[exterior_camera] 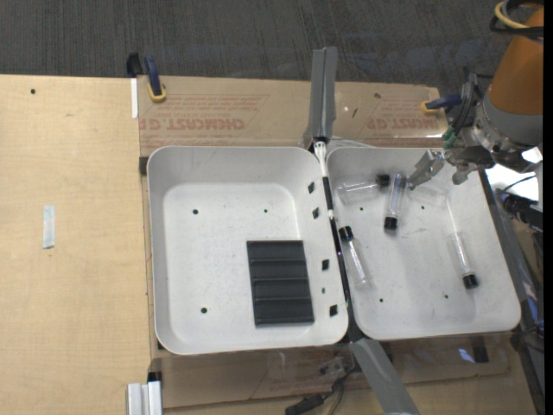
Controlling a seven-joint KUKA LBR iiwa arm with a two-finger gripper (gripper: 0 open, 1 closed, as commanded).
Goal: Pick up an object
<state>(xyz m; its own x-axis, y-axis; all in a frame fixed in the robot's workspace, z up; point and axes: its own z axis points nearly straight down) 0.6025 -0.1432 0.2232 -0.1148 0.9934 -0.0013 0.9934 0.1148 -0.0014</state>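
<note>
The counter (69, 232) carries two shallow white bins side by side; the left bin (173, 188) holds a dark ribbed rectangular block (280, 282) lying flat toward its lower right part; the right bin (484, 309) holds several clear tubes with black caps.

One tube (393, 203) lies nearly upright in the picture near the bin's upper middle, its black cap at the lower end; a second tube (361, 186) lies across the upper left of the bin, its cap just beside the first tube's top; a third tube (353, 256) lies along the bin's left wall, cap at its upper end; a fourth tube (460, 259) lies toward the right side, well apart from the others, cap at its lower end.

The arm (518, 85) enters from the upper right, its orange band above the wrist; the gripper (441, 164) hangs over the upper right part of the right bin, near the first tube's top yet apart from it; whether it is open or closed cannot be told, and nothing is seen held in it.
</note>
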